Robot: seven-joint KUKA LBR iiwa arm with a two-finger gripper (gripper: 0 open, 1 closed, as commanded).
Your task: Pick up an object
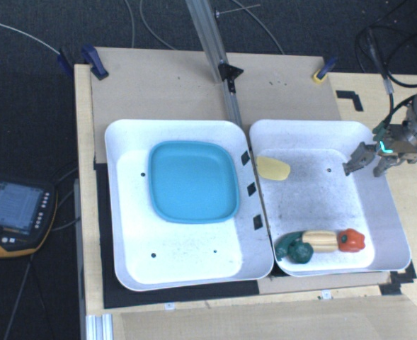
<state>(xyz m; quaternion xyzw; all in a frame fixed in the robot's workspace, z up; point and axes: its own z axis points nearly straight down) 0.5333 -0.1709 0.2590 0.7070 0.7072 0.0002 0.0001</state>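
The right bin [399,225] lies open across its middle. A yellow piece [272,168] blocks its 10 o'clock corner; a green vegetable [294,249], a tan roll [320,241] and a red tomato [350,240] line its 6 o'clock wall. A blue plate [193,181] covers the left bin's [123,161] centre.

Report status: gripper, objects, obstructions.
Gripper open over right bin's far right edge, holding nothing. Yellow piece, green, tan, red items lie untouched. Nothing in the way.

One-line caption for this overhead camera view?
Gripper open over right bin's far edge; yellow piece, toy vegetables inside; blue plate in left bin.
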